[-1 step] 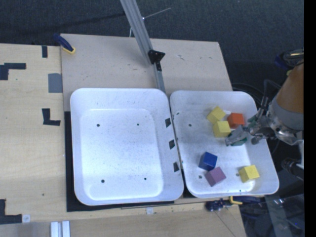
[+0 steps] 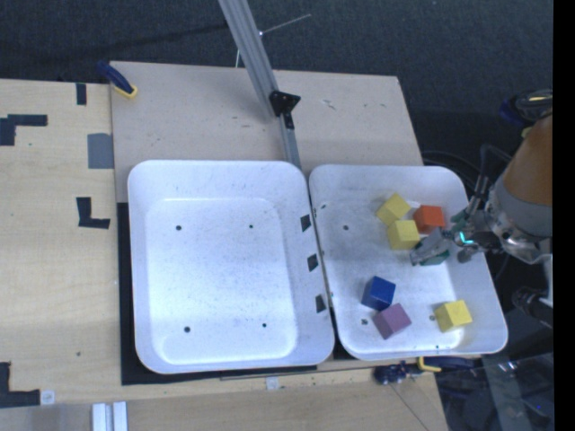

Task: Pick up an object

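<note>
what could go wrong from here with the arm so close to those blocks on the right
1. The gripper sits low in the right bin, beside the orange block and a yellow block; closing could nudge them instead of gripping.
2. Those two and another yellow block are clustered, so it might catch two, or none.
3. It is near the bin's right wall, so it might scrape it.

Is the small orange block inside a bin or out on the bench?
Inside. The small orange block lies on the floor of the right-hand shallow white bin, beside two yellow blocks.
</note>
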You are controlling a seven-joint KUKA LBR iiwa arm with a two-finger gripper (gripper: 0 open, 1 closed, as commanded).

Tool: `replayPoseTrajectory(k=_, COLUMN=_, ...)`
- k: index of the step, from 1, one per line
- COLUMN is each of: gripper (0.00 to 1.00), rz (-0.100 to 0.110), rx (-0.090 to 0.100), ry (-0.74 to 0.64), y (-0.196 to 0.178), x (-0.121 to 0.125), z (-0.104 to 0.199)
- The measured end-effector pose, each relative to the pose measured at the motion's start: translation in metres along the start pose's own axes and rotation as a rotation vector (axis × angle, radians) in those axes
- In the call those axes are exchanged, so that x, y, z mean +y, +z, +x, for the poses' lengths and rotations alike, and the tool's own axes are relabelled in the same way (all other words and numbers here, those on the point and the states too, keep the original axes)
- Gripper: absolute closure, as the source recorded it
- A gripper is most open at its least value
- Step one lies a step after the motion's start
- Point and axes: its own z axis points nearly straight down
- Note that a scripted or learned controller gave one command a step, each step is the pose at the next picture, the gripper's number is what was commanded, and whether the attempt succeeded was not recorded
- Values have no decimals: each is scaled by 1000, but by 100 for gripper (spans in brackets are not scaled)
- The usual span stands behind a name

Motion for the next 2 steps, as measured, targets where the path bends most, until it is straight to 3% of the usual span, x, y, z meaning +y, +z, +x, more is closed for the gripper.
replayPoseTrajectory(k=1, gripper=0, rz=5, rx=0, ry=1, y=51, x=-1, z=0)
replayPoseTrajectory(k=2, gripper=0, rz=-20, rx=-8, ry=1, y=91, x=4, z=4)
